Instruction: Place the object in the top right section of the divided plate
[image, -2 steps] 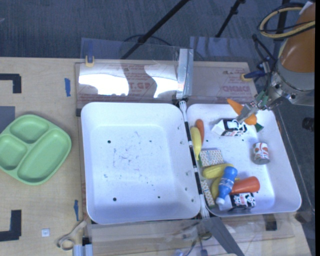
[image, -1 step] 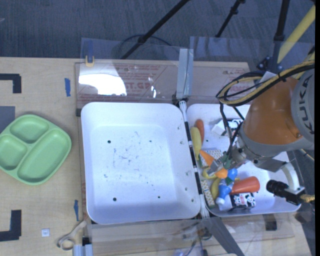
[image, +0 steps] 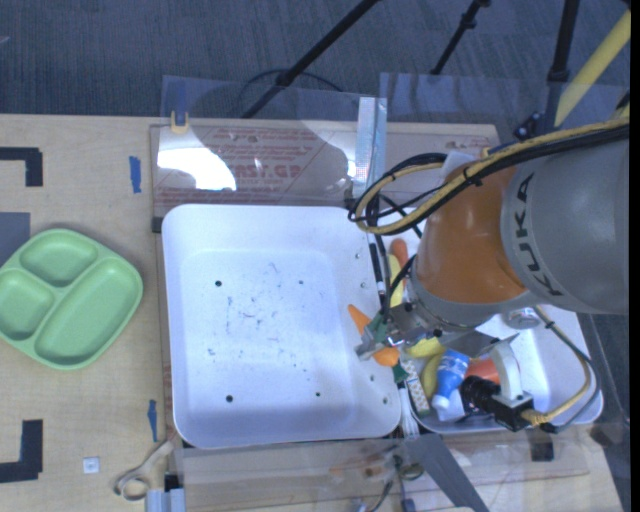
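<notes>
The green divided plate (image: 68, 297) lies on the bench at the far left, outside both bins, with nothing in its three sections. My gripper (image: 379, 343) hangs low over the divide between the two bins, under the orange wrist band. A small orange carrot-like piece (image: 358, 318) lies just at the gripper's left, by the right wall of the left bin (image: 260, 320). Whether the gripper touches it is hidden by the wrist. The arm covers most of the right bin (image: 560, 400).
In the right bin, beside the gripper, lie a yellow item (image: 426, 350), a blue-and-white bottle (image: 450, 380), a red-orange item (image: 484, 368) and another orange piece (image: 400, 250). Black and yellow cables (image: 400, 190) loop off the wrist. A clear panel (image: 270, 150) stands behind the left bin.
</notes>
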